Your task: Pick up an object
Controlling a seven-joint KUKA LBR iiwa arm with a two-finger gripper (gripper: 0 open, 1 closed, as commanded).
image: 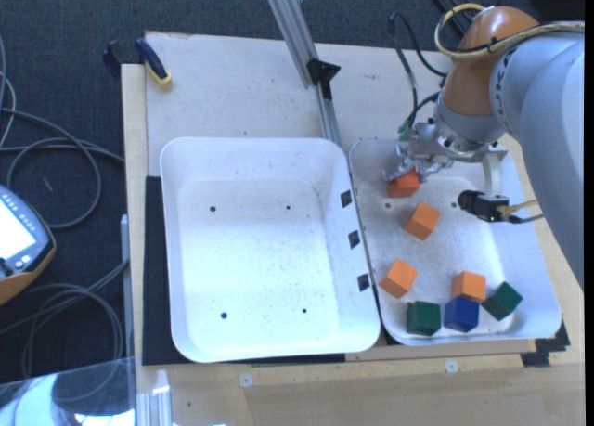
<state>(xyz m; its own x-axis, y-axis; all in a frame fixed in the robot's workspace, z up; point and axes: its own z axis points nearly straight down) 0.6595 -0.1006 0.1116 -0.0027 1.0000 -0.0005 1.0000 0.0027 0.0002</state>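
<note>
Jaws pinch a red-orange block at the right bin's far end, apparently lifting it for the pick. Below them lie three orange cubes, two green cubes and a blue cube.

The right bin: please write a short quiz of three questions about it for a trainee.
1. True or false: every block lies in the right bin.
2. How many green blocks are there? A) one B) two C) three
3. Fill in: the gripper is over the ____ block at the bin's far end.

Key
1. True; the left bin holds no block.
2. B: one green block left of the blue block, another right of it.
3. Red.
</note>
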